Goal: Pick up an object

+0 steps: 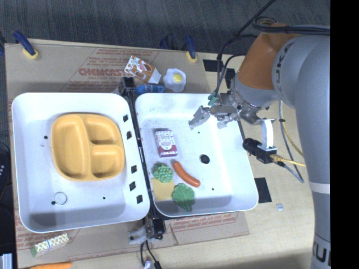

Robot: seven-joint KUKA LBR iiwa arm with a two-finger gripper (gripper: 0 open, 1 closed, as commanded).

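In the right bin point(235, 167) lie a small red packet point(165, 142), a hot dog point(185, 174), green grapes point(163, 173), a yellow slice point(162, 190) and a leafy green point(183, 196). The gripper point(208, 116) hovers above that bin's upper part, fingers parted, nothing between them. A yellow divided tray point(88, 146) sits in the left bin point(28, 150).

Two white bins point(33, 206), yellow divided tray point(88, 146), dark-red patterned box point(165, 142), orange carrot point(186, 174), green peas point(163, 173), green leaf point(183, 196), grey arm point(305, 66) with orange band point(261, 60), brown red-printed cardboard worktop point(84, 66), blue clamps point(25, 43)
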